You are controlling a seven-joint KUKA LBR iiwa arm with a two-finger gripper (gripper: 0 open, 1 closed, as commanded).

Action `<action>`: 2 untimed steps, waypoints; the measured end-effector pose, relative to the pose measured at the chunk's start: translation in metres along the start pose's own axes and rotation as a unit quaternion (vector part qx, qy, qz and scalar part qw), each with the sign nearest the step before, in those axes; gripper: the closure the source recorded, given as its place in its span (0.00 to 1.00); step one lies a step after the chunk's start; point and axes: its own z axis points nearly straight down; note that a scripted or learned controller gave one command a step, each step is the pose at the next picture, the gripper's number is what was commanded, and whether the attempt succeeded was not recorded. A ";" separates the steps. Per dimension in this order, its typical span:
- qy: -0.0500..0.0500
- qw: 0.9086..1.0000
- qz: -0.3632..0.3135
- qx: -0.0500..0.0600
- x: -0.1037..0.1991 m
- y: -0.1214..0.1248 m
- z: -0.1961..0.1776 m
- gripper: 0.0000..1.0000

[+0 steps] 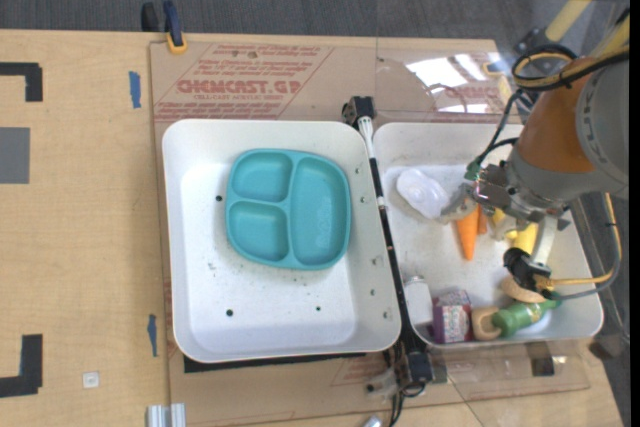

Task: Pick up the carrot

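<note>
The pincer (478,207) sits over the right bin (420,137), and the carrot (467,233) hangs point-down directly beneath it, its thick end up among the fingers. Whether those fingers are clamped on it or merely standing around it I cannot tell, as the arm's wrist covers them.

To do this step well, the grip should sit on the carrot's thick end, and the lift should go straight up and slowly, since a tapered body may slide out of a loose hold.

Just left of the carrot lies a white crumpled thing (421,192); just right of it, a yellow thing (521,239). Below the carrot, a purple box (452,316) and a green toy (519,317) lie along the bin's near wall. Well left of the carrot, a teal plate (288,209) rests in the other bin (190,245).
</note>
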 end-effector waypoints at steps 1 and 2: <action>0.000 1.000 0.001 -0.001 0.001 0.001 -0.010 1.00; 0.001 0.989 0.146 -0.001 0.077 0.023 -0.090 1.00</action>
